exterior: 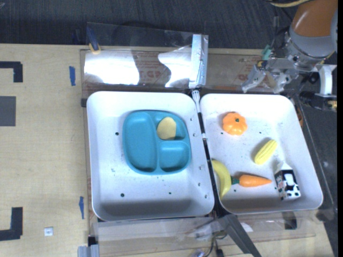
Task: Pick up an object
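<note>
The right bin [300,138] holds an orange pumpkin [235,123], a yellow corn cob [265,151], a carrot [254,181], a banana [222,176] at its left wall, and a small black-and-white cow figure [288,184]. In the left bin [104,143] a blue divided tray [140,143] carries a yellow lemon-like fruit [166,127]. My gripper [266,78] hangs above the back rim of the right bin, up and to the right of the pumpkin, with nothing seen between its fingers.
A shiny clear plastic sheet [142,63] lies behind the left bin. The wooden bench [40,159] stretches to the left with black tape marks. The arm's orange band [315,17] is at the upper right.
</note>
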Controlling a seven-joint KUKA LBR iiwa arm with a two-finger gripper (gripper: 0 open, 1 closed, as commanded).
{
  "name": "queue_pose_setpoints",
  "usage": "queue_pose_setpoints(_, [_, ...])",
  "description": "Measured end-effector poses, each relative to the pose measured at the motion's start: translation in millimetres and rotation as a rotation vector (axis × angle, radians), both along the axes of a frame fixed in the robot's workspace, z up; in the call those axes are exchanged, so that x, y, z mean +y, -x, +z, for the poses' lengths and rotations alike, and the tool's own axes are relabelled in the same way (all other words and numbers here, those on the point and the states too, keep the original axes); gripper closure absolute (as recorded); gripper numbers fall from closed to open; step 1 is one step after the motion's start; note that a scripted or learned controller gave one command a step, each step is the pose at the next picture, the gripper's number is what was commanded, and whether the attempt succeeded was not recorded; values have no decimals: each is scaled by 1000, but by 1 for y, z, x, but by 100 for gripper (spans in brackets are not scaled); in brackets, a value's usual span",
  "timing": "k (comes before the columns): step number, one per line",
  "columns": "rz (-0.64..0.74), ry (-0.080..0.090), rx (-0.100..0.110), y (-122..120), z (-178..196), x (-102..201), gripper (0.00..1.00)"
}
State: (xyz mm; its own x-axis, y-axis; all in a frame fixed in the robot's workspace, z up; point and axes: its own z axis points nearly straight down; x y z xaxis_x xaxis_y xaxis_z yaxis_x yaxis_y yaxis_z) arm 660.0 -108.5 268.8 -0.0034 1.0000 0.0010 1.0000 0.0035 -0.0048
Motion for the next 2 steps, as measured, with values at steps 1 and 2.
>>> queue_pose_setpoints(1, [48, -1, 6, 15, -118, -11, 0])
queue_pose_setpoints(2, [112, 0, -8, 19, -183, 3, 0])
